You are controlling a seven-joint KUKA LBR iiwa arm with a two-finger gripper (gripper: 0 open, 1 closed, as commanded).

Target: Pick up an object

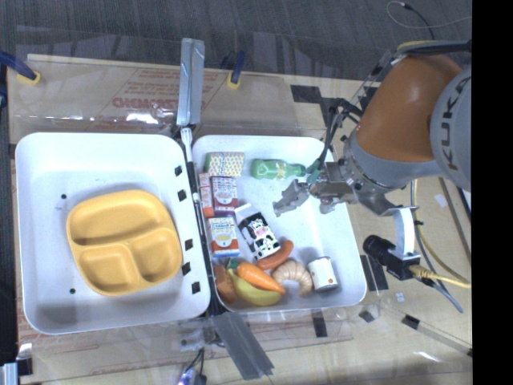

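Observation:
My gripper (pixel 304 202) hangs over the middle of the right bin (pixel 343 235), open, with nothing between its fingers. A green bottle (pixel 276 168) lies just up and left of it. Along the bin's left side sit a yellow-green box (pixel 225 164), two red cartons (pixel 223 191) (pixel 224 233) and a cow-print milk carton (pixel 258 235). At the bin's near end lie a sausage (pixel 277 254), a carrot (pixel 258 276), a banana (pixel 253 293), a bread roll (pixel 292 275) and a small white can (pixel 323 273).
The left bin (pixel 40 167) holds a yellow divided tray (pixel 123 239). A metal bar (pixel 190 83) stands up between the bins at the far side. The arm's orange band (pixel 409 107) looms over the right bin's far right corner. Cables lie on the bench at right.

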